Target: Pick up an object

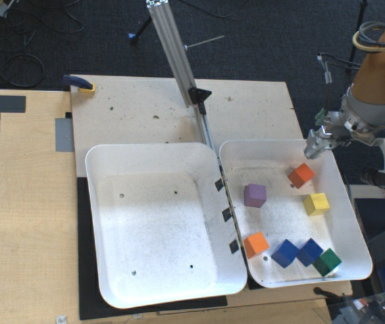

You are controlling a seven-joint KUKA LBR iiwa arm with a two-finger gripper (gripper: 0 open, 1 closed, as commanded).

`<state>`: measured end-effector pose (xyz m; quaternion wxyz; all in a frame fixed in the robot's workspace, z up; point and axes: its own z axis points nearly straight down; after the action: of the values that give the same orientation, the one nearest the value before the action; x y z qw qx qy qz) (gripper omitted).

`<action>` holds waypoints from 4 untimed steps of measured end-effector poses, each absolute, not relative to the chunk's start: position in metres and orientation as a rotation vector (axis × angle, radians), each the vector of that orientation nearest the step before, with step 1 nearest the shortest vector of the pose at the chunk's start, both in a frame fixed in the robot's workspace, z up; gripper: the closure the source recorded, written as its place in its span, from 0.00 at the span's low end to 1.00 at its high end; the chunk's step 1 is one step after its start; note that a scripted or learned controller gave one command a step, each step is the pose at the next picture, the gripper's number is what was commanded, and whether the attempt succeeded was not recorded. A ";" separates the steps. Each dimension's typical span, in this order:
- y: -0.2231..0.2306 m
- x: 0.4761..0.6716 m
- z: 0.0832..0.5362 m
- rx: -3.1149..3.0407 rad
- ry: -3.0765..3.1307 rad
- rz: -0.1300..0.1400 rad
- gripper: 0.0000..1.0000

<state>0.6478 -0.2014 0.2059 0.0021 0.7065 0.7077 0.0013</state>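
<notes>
The right bin [354, 211] holds several small blocks: a red-orange block [301, 175], a purple block [254, 195], a yellow block [317, 203], an orange block [256, 244], two blue blocks [285, 253] [309, 251] and a green block [328, 261]. My gripper [315, 144] hangs over the bin's far right rim, just above and to the right of the red-orange block. Nothing shows between its fingers.
The left bin [98, 181] lies beside the right one, with black clips along the shared wall. A slanted metal rail [173, 46] rises behind the bins. A blue and yellow tool [80, 83] lies at the bench's far left corner.
</notes>
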 end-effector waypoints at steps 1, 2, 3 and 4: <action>-0.203 0.648 0.236 2.217 2.222 0.002 1.00; -0.149 0.655 0.226 2.220 2.229 0.000 1.00; -0.093 0.651 0.217 2.220 2.231 -0.002 1.00; -0.050 0.657 0.218 2.219 2.228 0.000 1.00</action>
<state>0.6567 -0.0500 0.2180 -0.0016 0.7058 0.7085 0.0000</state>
